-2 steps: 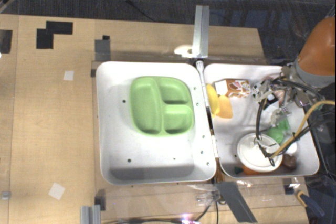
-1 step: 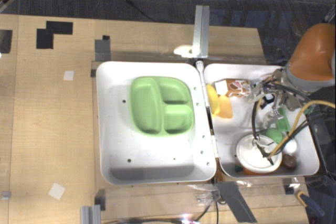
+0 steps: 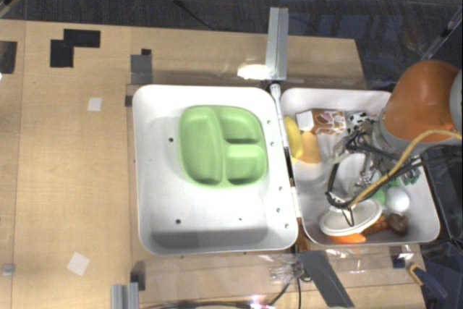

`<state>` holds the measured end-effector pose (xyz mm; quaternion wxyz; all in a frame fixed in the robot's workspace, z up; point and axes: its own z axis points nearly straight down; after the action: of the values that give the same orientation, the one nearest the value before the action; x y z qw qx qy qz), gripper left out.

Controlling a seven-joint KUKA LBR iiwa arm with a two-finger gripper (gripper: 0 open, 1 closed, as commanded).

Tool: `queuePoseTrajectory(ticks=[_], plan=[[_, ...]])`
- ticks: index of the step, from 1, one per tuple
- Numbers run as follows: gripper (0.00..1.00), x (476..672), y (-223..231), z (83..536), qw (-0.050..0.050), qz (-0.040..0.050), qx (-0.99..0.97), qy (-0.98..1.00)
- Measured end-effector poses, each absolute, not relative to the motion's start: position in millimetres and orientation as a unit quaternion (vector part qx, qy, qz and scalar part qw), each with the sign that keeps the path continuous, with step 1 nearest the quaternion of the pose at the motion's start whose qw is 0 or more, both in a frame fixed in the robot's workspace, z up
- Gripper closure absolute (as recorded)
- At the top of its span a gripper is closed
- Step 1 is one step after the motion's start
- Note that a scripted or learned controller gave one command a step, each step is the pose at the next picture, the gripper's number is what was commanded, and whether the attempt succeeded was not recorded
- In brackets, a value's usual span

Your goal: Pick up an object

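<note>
The right bin (image 3: pixel 311 228) holds a jumble of things. A yellow object (image 3: pixel 301 143) lies at its left side, with a brown-and-white snack packet (image 3: pixel 329 120) behind it. Near the front sit a white bowl (image 3: pixel 347 221), an orange piece (image 3: pixel 352 236) under its edge, a white ball (image 3: pixel 398 200) and a small brown object (image 3: pixel 398 225). My gripper (image 3: pixel 359 164) reaches down into the middle of this bin, above the white bowl, amid black cables. The grey wrist and orange band (image 3: pixel 427 98) cover the bin's back right part.
The left bin (image 3: pixel 155 177) carries a green divided plate (image 3: pixel 221 145) near its middle. A metal post (image 3: pixel 277 43) stands behind the wall between the two bins. Wooden bench surface (image 3: pixel 65 177) stretches to the left.
</note>
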<state>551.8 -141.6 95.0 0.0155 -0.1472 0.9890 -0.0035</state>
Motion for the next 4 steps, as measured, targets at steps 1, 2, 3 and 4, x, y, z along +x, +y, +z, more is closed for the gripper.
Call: queuePoseTrajectory(ticks=[1, 2, 3, 4], plan=[[0.0, 549.6, -148, 92, 0.014, -0.003, -0.081, 0.997], [1.0, 555.5, -146, 108, 0.024, -0.0051, -0.084, 0.996], [1.0, 583.4, -187, 143, 0.007, -0.0027, -0.245, 0.97], [1.0, 612.5, -205, 143, 0.006, -0.0028, -0.389, 0.921]])
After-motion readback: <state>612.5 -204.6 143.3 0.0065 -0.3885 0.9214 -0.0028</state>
